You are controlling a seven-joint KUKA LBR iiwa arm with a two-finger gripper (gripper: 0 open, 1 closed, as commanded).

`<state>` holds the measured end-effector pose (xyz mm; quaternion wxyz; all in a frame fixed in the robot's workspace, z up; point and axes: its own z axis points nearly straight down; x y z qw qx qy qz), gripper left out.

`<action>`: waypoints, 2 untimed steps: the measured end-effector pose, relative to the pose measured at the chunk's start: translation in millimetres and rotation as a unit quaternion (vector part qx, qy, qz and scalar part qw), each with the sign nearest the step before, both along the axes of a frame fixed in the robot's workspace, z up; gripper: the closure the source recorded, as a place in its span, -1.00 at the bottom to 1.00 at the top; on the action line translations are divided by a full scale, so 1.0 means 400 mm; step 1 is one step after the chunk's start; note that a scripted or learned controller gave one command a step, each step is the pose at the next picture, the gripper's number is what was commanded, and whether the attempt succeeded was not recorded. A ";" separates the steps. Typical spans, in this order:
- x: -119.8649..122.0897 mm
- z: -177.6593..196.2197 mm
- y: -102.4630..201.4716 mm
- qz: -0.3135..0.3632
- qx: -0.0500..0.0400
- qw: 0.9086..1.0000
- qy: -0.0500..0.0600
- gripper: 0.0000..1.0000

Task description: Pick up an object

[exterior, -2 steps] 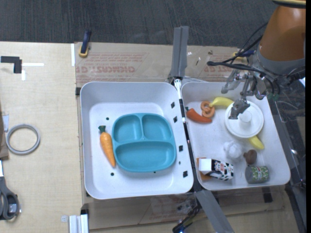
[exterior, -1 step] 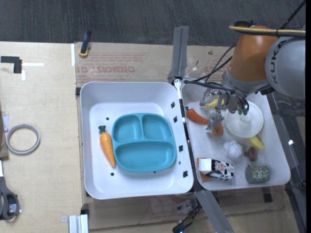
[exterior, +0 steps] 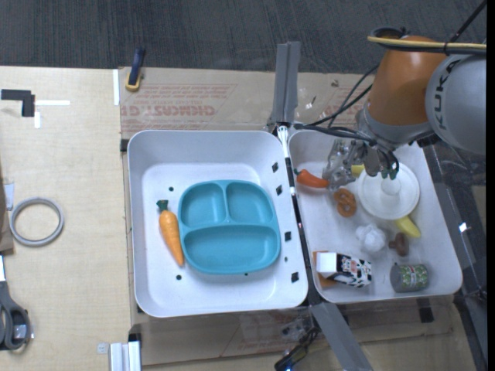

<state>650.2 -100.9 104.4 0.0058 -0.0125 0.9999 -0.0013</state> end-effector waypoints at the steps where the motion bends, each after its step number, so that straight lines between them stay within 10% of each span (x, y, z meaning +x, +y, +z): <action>1: 0.013 0.401 0.058 -0.013 0.001 1.000 0.003 1.00; 2: 0.009 0.466 0.141 -0.077 0.002 0.997 0.003 1.00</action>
